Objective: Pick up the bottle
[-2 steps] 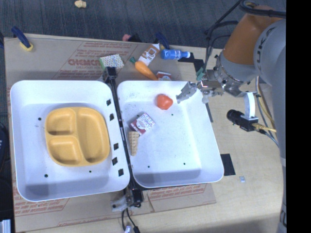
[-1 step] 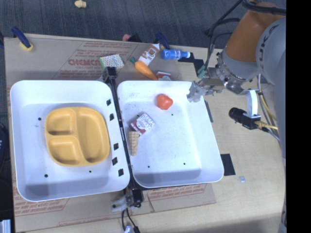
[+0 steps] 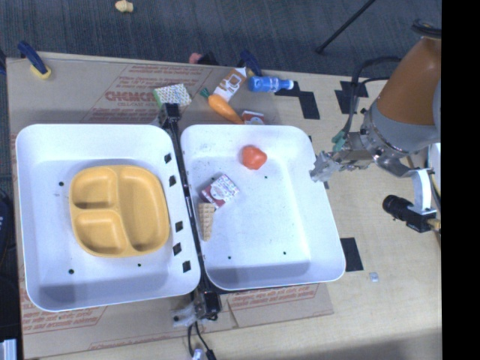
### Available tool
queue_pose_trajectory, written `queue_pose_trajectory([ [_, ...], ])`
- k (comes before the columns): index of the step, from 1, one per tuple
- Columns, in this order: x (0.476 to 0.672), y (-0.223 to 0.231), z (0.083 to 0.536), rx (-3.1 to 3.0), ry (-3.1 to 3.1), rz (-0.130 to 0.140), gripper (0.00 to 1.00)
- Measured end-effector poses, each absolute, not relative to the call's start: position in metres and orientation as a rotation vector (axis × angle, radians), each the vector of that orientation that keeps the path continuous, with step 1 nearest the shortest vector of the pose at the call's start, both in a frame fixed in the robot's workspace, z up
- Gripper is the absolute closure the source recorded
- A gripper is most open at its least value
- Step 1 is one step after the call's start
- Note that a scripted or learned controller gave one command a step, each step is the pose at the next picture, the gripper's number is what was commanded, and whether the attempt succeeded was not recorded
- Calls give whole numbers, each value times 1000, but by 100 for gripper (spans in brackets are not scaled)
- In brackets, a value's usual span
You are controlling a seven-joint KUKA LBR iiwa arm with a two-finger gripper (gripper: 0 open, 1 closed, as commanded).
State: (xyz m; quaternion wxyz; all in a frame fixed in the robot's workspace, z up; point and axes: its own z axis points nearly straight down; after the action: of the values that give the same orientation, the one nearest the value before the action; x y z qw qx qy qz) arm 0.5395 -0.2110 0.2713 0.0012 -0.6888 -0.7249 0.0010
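The bottle [image 3: 269, 84] is small and blue, and it lies on its side on the surface [image 3: 390, 291], just behind the back edge of the right bin [image 3: 322, 231]. It is not inside that bin, so it was likely dropped there or rolled out, and the arm will have to reach past the rim to get it. Right beside the bottle, also behind the right bin, lie a carrot [image 3: 224, 109] and a small white and orange box [image 3: 229, 84]. These sit close together, so picking just the bottle could be tricky. Inside the right bin there is a red tomato [image 3: 253, 157] near the back, a small red and white packet [image 3: 220, 190] near the left wall, and an ice cream cone [image 3: 205, 221] just in front of the packet. To the left of the right bin is a second bin [image 3: 30, 201] with a yellow plate [image 3: 118, 209] in it. The hand [image 3: 322, 168] hangs just off the right edge of the right bin, over the rim and the surface, and it is well apart from the bottle. It is small and blurry, so nobody can tell how far open it is. It does not seem to be touching any toy. The job looks not yet done.
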Motion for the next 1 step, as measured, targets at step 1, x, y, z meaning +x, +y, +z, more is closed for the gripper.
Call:
queue_pose_trajectory([
  [1, 480, -211, 192, -2037, -2386, 3, 100],
])
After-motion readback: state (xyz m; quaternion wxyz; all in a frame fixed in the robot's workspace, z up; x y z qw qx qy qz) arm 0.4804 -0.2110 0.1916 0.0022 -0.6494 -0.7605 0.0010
